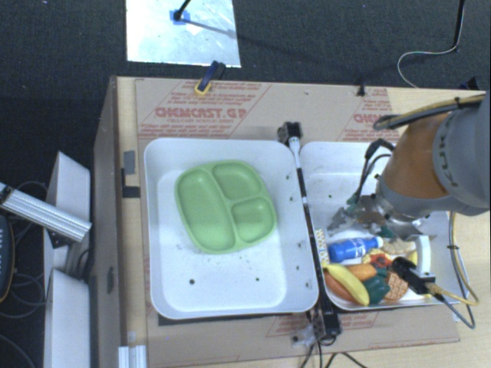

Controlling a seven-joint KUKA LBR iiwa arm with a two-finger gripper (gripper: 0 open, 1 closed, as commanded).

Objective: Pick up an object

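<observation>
**Pincer low in the right bin, just above a heap of small things**

On the bench (230,106) the left bin (230,286) holds a green divided plate (226,205). It lies flat, a little toward 12 o'clock of the bin's middle, with its single big section toward 9 o'clock and two smaller ones toward 3 o'clock. Specks dot the white floor around it.

A dark strip runs between the bins from 12 to 6 o'clock, with a black clip (290,133) at its 12 o'clock end.

In the right bin (330,167) the things to be picked are crowded into the 6 o'clock part. The blue and white bottle (353,248) lies on its side, its long axis running from 9 to 3 o'clock, with the 3 o'clock end tipped slightly toward 12. Which end carries the cap cannot be told. At its 6 o'clock side a yellow banana (345,280) lies slantwise, from about 10 to 4 o'clock, close to the bin's rim. An orange piece (365,267) and a green piece (377,288) are packed against the banana at its 3 o'clock side. A pale lump (396,246) sits at the bottle's 3 o'clock end.

The grey arm (433,171) comes in from 3 o'clock. Its pincer (345,217) sits just at 12 o'clock of the bottle, near it, over the bare bin floor. How far open it is cannot be told, and nothing is seen held in it.
</observation>
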